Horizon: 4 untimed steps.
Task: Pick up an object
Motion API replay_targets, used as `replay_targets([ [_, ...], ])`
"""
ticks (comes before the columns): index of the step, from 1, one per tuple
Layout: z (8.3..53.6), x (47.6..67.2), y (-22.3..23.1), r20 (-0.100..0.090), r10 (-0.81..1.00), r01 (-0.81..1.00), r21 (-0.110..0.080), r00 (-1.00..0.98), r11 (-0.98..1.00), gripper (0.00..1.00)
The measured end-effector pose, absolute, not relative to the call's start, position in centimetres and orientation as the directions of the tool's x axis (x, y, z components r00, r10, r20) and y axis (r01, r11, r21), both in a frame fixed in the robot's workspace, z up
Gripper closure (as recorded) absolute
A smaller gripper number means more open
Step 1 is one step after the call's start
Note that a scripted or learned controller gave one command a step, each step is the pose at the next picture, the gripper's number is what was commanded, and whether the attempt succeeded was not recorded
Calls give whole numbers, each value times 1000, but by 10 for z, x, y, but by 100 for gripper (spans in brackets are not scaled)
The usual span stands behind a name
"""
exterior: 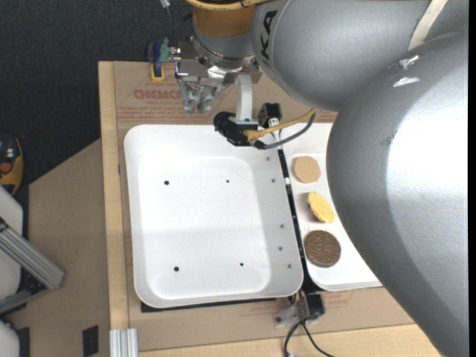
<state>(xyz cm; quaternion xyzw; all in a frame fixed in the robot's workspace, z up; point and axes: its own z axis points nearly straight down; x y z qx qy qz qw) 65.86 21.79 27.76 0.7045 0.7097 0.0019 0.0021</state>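
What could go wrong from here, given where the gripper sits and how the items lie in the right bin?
1. The gripper hangs over the brown board behind the left bin, well apart from all three items. A descent here would likely pick up nothing.
2. The tan disc, yellow piece and brown disc lie in a close column along the right bin's left wall. A grasp may catch the wall or nudge a neighbour.

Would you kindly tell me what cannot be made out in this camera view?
- The right bin: camera view, mostly hidden under the grey arm; its contents there are unknown.
- The end effector: camera view, blurred; whether it holds anything is unclear.
- The tan disc, yellow piece and brown disc: camera view, too small to identify.
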Motion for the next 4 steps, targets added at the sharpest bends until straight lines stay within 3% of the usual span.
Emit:
replay_targets([
  [4,319,659,221,-1,1000,1000,17,-14,14,100],
])
